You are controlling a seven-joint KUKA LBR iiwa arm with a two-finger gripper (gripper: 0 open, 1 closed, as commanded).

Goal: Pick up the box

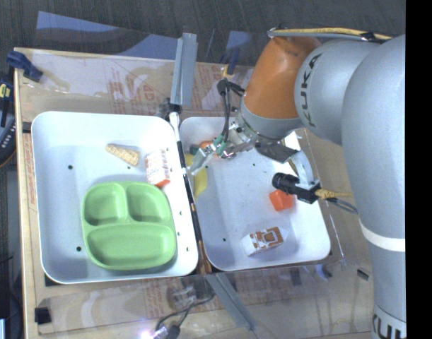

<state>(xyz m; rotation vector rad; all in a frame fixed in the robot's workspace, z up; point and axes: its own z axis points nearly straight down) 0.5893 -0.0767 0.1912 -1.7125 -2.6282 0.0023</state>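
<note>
Camera view has the gripper (217,147) low at the right bin's (311,249) far-left corner, whether spread or closed I cannot tell. Open white floor separates it from the box (264,241), lying near that bin's front wall beside an orange block (280,200). "KUKA" reads on the grey arm (357,97). A green tray (128,224) crowds the left bin (49,189).

My arm (357,97) is grey with an orange band; tray (128,224) green, bins (53,189) white, box (264,241) white-and-brown, block (280,200) orange.

A robotics lab: a KUKA arm (357,119) over 2 white bins (53,189) on a taped plywood bench (95,76).
</note>
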